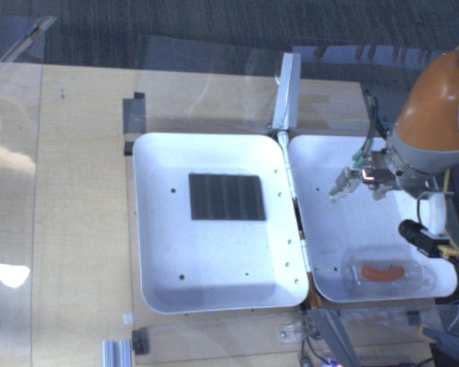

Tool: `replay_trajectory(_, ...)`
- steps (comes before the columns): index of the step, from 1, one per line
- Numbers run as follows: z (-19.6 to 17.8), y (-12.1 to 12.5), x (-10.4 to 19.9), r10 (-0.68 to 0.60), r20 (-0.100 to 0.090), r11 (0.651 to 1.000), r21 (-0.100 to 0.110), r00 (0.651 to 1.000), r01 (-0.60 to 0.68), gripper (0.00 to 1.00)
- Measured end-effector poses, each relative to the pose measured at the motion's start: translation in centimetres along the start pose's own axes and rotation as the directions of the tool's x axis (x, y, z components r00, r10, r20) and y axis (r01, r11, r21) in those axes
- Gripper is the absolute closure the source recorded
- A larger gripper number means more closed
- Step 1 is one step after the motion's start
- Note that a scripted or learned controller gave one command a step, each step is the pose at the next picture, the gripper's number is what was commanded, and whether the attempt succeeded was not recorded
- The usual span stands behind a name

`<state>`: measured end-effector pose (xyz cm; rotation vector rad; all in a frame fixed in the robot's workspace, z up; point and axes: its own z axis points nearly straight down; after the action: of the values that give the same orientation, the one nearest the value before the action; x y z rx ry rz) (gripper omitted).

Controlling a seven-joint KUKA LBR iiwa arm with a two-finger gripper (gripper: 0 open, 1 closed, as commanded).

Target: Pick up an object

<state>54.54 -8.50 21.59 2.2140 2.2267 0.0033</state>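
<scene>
Resting on a pale wooden worktop [69,228] over dark carpet, two white bins; the gripper [357,180] hangs spread open, holding nothing, in the right bin [321,205], above a clear orange-cored object [383,273] near its front edge

The arm [444,113] comes in from the right side; it is grey, with a big round orange band near the top. The wrist points to the left and a bit down; black cables hang by it. The gripper [350,183] sits at the end, small and silvery; its two thin fingers [341,183] are spread apart with nothing between them.
</scene>
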Motion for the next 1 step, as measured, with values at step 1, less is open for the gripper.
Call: replay_trajectory(1, 12.64, 0.14, -4.87, 0.241, 0.0, 0.97, -0.011, 0.971, -0.241, 0.0)
